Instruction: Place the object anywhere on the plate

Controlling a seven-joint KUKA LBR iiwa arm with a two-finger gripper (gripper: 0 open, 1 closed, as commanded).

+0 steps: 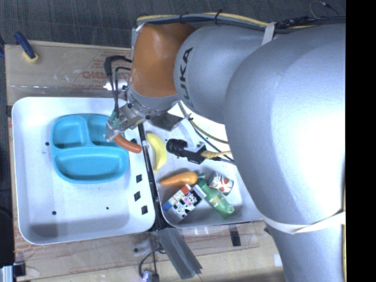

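Carry step: our pincer [119,128] grips a small orange-red hot dog [128,144] at the blue divided plate [88,148]'s right rim; next we judge a leftward shift, then release.

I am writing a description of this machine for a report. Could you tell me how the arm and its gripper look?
The arm is bulky, rounded and light grey, with an orange band above the wrist and dark "KUKA" lettering beside it. Thin black cables run along its top edge and near the wrist. The gripper is small, metallic and grey.
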